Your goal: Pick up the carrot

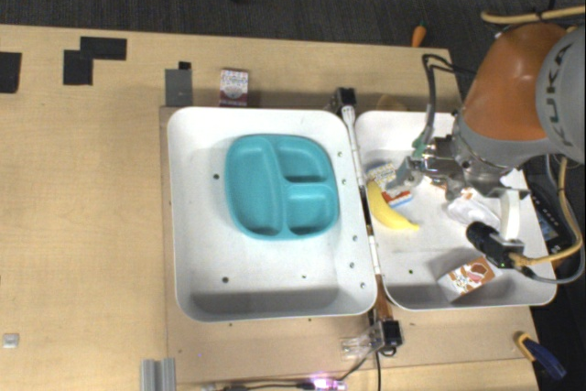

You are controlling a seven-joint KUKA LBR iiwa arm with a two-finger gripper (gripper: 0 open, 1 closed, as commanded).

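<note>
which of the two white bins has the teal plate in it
The left bin: the teal divided plate lies in its middle. The right bin, where the arm reaches in, holds a banana and small packets instead.

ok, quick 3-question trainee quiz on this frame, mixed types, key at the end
1. True or false: the teal divided plate lies in the left bin.
2. Multiple choice: the banana lies in the right bin
A. near its left wall
B. at its front right corner
C. outside it, on the bench
3. Short answer: which thing lies nearest the right bin's front edge?

Key
1. True.
2. A.
3. The small brown and white packet. The gripper works further back, above the banana, and no carrot can be made out between its fingers.
</note>
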